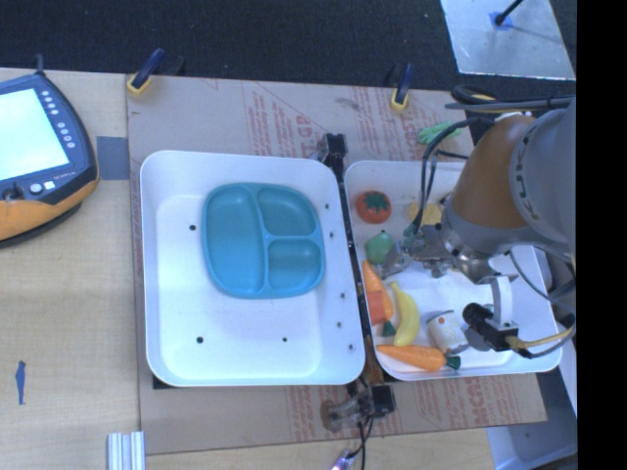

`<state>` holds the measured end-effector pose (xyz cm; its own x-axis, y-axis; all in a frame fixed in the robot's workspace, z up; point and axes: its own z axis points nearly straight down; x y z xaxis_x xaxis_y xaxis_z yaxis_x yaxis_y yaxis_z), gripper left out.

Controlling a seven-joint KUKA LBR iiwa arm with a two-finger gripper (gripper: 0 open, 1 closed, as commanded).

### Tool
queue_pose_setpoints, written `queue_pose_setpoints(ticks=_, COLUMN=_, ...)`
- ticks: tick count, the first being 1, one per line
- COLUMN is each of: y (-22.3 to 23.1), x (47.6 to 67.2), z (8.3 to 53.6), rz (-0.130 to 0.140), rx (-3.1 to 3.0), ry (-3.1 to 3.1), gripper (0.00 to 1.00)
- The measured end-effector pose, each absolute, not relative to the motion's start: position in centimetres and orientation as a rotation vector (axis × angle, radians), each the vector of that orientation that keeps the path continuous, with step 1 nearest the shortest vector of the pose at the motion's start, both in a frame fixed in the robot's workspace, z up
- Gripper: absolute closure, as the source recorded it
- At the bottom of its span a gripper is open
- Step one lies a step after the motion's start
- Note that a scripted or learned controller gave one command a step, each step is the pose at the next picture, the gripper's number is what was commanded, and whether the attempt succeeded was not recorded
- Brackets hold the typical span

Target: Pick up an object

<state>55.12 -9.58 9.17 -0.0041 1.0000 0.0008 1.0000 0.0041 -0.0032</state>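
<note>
The right bin (529, 360) holds several toy foods. A red tomato (372, 206) lies at its far left, and a green piece (380, 250) sits just below it. Along the left wall lies an orange piece (374, 300), with a yellow banana (405, 313) beside it. A carrot (413, 357) rests on the front rim, and a small white object (443, 331) sits right of the banana. My gripper (423, 251) hangs low over the bin's middle, just right of the green piece. A bit of yellow (427, 213) peeks out behind the wrist.
The left bin (167, 341) holds a blue divided plate (263, 240). A tablet in an orange case (39, 155) lies on the bench at far left. Clamps (145, 71) pin the board's far edge. The arm's orange band (490, 179) and cables cover the right bin's far right part.
</note>
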Motion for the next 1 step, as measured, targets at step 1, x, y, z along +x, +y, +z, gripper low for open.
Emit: queue_pose_setpoints(ticks=1, y=-10.87, x=60.88, z=9.2, rz=0.002, rx=-2.215, ry=-2.224, gripper=0.0)
